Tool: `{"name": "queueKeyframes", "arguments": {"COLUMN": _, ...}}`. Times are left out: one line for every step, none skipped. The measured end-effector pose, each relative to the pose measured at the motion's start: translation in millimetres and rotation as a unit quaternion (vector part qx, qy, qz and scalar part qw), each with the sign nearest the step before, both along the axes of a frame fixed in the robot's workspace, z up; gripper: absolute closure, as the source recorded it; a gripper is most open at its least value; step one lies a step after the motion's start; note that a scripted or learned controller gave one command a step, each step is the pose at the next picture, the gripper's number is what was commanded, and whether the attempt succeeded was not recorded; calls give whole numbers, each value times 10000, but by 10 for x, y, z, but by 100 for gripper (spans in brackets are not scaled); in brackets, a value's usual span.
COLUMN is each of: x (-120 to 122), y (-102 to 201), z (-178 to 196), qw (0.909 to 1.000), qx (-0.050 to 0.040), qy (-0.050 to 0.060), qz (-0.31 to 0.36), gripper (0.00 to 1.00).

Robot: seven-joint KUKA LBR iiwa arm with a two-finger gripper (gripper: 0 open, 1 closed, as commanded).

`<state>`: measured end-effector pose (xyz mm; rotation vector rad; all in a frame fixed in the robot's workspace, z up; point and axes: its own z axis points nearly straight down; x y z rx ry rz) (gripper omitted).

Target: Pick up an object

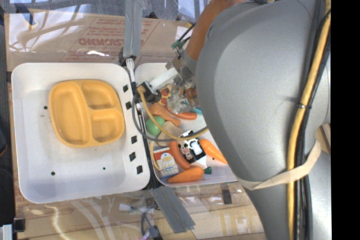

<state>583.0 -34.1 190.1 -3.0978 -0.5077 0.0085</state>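
red printing runs across the flattened brown cardboard sheet [84, 36] lying behind the white bins; the largest word seems to begin "chemcast", though glare and the slant blur it, and the smaller lines above cannot be read. a small carton [165, 162] among the toys bears a label too small to read.

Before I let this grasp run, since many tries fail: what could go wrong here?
The gripper is low among crowded toys in the right bin; the carrots and cow toy lie touching, so it may catch two or none. The yellow cable looping over the bin could snag.
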Motion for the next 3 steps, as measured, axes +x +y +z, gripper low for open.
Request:
{"name": "queueKeyframes", "arguments": {"x": -122, "y": 726, "z": -1, "qw": 9958, "qx": 15, "qy": 11, "qz": 911, "gripper": 100}}
{"name": "queueKeyframes", "arguments": {"x": -468, "y": 340, "z": -1, "qw": 9998, "qx": 3, "qy": 15, "qz": -223, "gripper": 100}}
{"name": "queueKeyframes", "arguments": {"x": -1069, "y": 390, "z": 413, "qw": 9983, "qx": 2, "qy": -3, "qz": -577, "gripper": 100}}
